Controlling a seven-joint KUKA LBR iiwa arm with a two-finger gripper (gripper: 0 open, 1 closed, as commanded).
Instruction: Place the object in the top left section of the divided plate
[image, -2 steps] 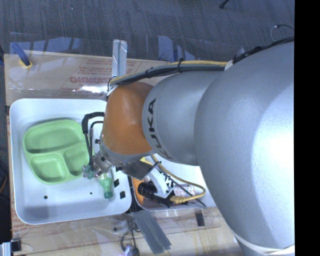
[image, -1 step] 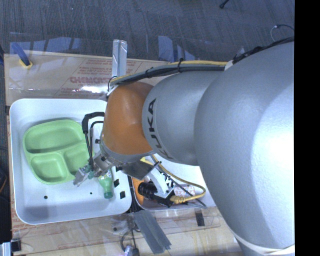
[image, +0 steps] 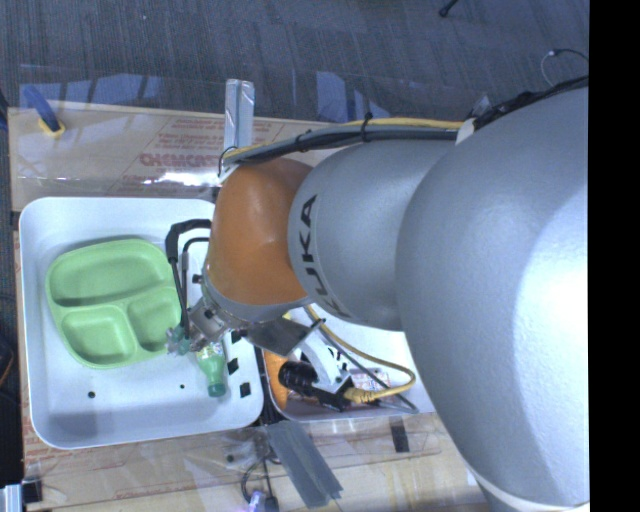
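Camera view, big grey arm (image: 450, 250) over the bins, end effector (image: 200, 340) low by green plate (image: 110, 300), green bottle (image: 212, 372) at its tip, grip cannot be told, left bin (image: 60, 420).

— What does the big grey metal robot arm (image: 470, 230) look like?
— Smooth, rounded, matte grey casings, very bulky. Black letters "UKA" run along one segment.
— Any colour on it?
— A glossy orange dome-shaped band (image: 255, 235) sits above the wrist.
— Cables?
— A black and yellow cable bundle (image: 350, 130) runs across the top of the casing, and a thin yellow looping cable (image: 385, 378) hangs below, beside black fittings.
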